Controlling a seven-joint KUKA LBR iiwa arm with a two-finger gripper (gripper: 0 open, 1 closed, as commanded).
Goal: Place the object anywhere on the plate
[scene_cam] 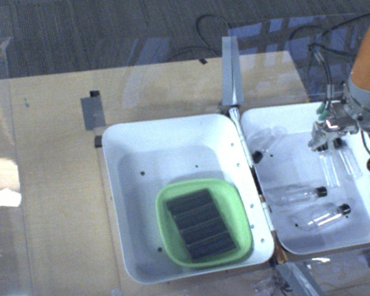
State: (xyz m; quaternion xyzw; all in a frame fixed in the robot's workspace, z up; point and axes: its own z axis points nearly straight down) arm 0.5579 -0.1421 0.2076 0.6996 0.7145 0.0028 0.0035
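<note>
Camera view, looking down at a slant on two white bins side by side. Gripper [336,163] over the right bin [282,236], two clear fingers [329,171] pointing down and set slightly apart, nothing visible between them. Just below, two clear plastic tubes with black caps: one tube [302,195] lying flat, a second tube [323,216] nearer the front wall. Another clear item [266,141] near the back left corner, too faint to identify. Left bin [128,187] holding a green plate [232,206] with a dark ribbed insert [201,225].
</note>
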